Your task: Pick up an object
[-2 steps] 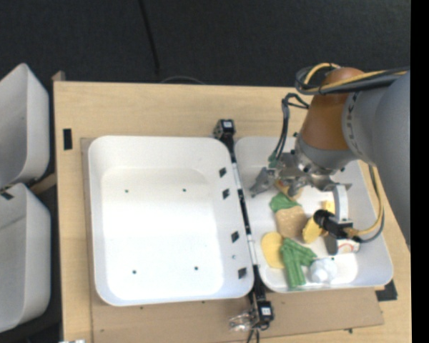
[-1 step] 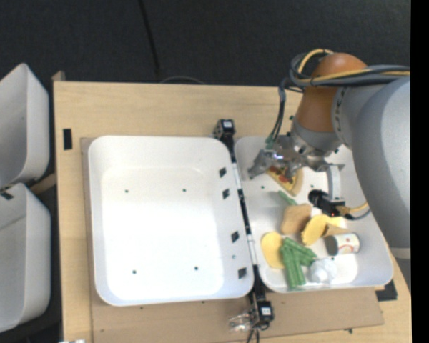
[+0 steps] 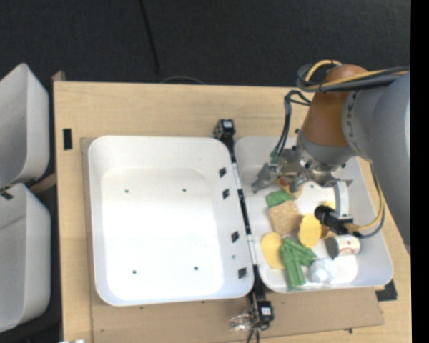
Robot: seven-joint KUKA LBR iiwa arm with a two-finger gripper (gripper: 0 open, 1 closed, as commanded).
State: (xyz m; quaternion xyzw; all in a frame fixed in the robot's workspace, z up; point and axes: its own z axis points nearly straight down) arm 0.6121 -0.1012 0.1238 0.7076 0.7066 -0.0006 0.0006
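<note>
Two white bins sit side by side on the wooden bench [image 3: 164, 109], and we go from the left. Our left bin [image 3: 161, 216] shows bare floor. In the right bin [image 3: 375, 263] the objects crowd from the centre toward the near edge: a small green block [image 3: 279, 198], a tan sponge-like block [image 3: 284, 217], two yellow pieces [image 3: 272, 249] [image 3: 309, 230], a green toy with finger-like prongs [image 3: 294, 261], a white cup [image 3: 343, 246] and a clear plastic piece [image 3: 322, 270]. Our claw [image 3: 286, 174] hangs low near that bin's far left corner; the green block lies just beside it, toward the near edge. We cannot tell its state, and no writing can be read.
</note>
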